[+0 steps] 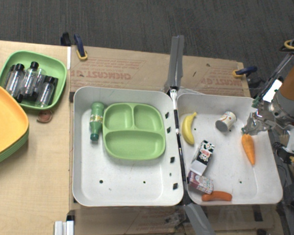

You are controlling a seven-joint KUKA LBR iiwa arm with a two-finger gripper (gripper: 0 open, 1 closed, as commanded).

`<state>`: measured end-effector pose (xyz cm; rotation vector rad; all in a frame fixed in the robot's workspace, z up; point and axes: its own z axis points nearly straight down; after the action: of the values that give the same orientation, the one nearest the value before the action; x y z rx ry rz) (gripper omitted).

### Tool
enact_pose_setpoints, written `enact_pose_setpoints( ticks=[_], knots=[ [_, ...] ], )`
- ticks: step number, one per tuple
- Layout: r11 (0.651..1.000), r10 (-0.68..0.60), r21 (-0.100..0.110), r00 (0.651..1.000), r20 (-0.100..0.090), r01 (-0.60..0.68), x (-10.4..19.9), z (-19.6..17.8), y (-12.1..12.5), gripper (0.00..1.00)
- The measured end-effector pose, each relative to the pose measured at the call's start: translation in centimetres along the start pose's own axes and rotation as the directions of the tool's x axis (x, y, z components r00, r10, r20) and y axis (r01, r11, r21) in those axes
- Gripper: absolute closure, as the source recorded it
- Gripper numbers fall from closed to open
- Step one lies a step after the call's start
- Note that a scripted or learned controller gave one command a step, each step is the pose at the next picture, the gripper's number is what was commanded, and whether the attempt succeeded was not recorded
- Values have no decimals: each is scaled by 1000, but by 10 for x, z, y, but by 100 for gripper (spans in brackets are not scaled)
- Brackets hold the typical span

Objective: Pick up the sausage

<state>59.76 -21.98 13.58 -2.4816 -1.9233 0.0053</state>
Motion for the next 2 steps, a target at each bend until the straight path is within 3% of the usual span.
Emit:
enact_pose_setpoints(
  ticks=[1,2],
  knots=[
    [985,171,-1,985,0,-171,47,45,33,100],
    [987,163,-1,987,0,-163,121,45,31,100]
  ],
)
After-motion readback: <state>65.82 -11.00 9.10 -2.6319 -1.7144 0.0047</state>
